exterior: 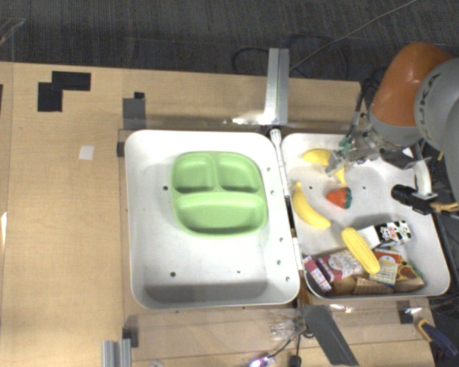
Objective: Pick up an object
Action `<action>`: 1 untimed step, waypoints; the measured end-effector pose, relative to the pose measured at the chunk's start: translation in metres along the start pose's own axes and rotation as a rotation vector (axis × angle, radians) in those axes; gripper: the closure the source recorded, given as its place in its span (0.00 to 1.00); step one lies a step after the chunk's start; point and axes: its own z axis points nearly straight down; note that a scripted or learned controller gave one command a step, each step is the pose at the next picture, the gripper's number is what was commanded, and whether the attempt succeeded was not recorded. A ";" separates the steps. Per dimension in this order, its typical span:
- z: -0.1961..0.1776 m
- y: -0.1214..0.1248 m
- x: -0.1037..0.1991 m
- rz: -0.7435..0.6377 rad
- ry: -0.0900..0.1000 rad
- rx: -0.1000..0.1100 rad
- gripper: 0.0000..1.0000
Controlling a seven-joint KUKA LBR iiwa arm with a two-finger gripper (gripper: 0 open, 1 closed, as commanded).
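Two white bins side by side on the desk (53, 228), split by a thin rim. Left bin (149, 274) roomy, taken up by a green divided tray (216, 191) with bare floor around it. Right bin (432, 243) crowded: banana (309, 209) along the left wall, red-and-green toy (338, 198) mid-floor, second yellow piece (317, 157) at the far end, corn cob (361, 250) and packets (371, 272) heaped at the near edge. Gripper (348, 150) low over the far end, just beside the far yellow piece; jaws' state impossible to tell.
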 end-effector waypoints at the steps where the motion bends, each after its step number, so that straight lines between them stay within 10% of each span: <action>1: -0.110 0.043 0.099 0.237 0.003 0.011 1.00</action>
